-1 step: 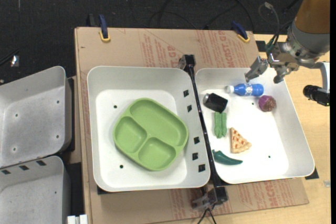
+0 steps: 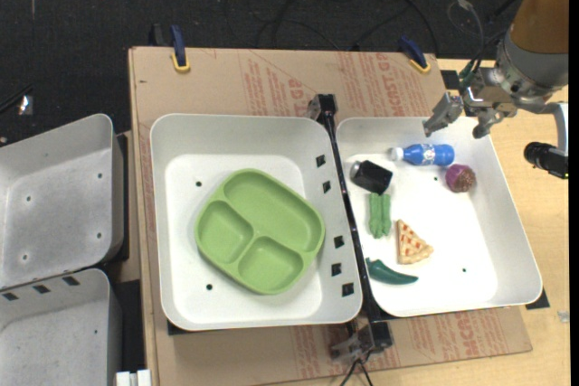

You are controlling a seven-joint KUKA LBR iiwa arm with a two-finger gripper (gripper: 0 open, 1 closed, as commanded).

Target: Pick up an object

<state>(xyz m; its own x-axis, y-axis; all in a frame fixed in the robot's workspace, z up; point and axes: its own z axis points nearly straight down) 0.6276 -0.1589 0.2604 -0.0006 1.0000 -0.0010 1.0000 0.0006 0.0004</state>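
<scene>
Blue bottle (image 2: 425, 155) lying on its side near the far edge of the right bin (image 2: 507, 221), purple ball (image 2: 460, 178) just beside; below, pizza slice (image 2: 411, 243), green pepper (image 2: 391, 272). End effector (image 2: 462, 117) spread wide, holding nothing, above the bin's far rim. Green divided plate (image 2: 261, 231) in left bin (image 2: 172, 194)

- A blue bottle (image 2: 427, 155) with a white cap lies on its side, upper right of frame.
- A purple ball (image 2: 460, 178) rests just right of it.
- A black block (image 2: 371, 175), green pods (image 2: 380, 215), a pizza slice (image 2: 412, 243) and a dark green pepper (image 2: 391, 272) lie right of centre.
</scene>
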